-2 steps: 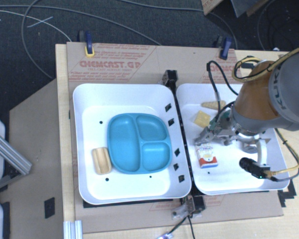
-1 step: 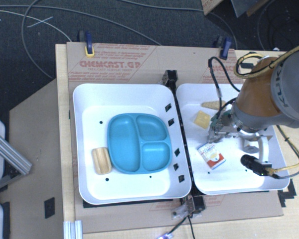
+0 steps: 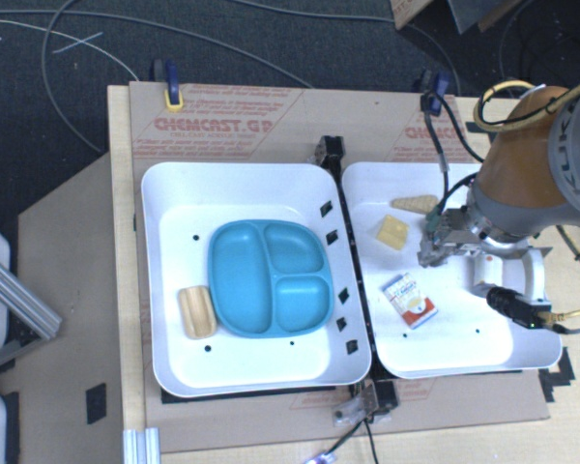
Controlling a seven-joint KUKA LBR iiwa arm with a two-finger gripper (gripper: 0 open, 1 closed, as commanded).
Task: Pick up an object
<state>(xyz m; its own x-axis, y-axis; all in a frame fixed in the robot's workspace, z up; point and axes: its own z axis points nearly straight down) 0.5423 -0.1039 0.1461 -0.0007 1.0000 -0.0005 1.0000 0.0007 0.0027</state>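
Claw (image 3: 433, 251), fingers' state indeterminable, hovers in the right bin (image 3: 464, 356); just up-left of it lies a yellow block (image 3: 393, 232), judged light, rigid, best pinched across its flat sides.

Red print reading "CHEMCAST" runs across the far strip of the brown board (image 3: 222, 124) under the bins; similar red lettering at far right is too blurred to read.

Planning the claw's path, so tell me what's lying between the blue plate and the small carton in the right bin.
In the camera view, only bin walls: between the blue plate and the small carton run the two bins' adjoining rims with black clips; otherwise bare white floor.
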